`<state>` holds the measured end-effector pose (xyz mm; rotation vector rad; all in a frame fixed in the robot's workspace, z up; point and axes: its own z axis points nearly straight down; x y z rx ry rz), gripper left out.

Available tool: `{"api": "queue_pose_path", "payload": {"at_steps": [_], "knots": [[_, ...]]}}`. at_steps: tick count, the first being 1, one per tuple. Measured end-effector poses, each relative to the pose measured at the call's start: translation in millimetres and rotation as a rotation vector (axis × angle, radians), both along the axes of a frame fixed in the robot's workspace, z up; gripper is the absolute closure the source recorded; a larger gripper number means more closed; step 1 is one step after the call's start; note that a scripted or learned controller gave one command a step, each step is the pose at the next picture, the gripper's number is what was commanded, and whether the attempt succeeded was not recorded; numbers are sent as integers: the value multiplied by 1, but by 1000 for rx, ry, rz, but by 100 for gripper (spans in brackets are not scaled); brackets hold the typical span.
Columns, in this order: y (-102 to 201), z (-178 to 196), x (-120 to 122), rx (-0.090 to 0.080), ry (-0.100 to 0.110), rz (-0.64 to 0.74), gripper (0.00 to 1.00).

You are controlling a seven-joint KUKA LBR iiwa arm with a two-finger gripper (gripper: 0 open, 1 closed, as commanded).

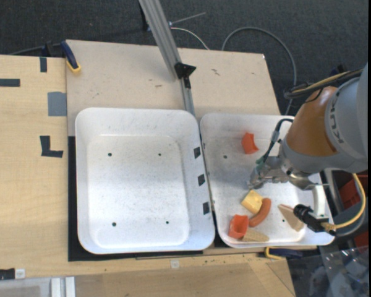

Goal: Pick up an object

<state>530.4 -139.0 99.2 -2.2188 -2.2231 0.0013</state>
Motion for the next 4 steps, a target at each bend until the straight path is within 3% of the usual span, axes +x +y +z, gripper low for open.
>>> {"api": "queue_pose_path", "payload": {"at_steps": [2,3,4], "knots": [[-3,91,9,-1,-4,0,100],[-3,117,10,-1,-3,0,100],[42,112,15,0,1,3,100]]}}
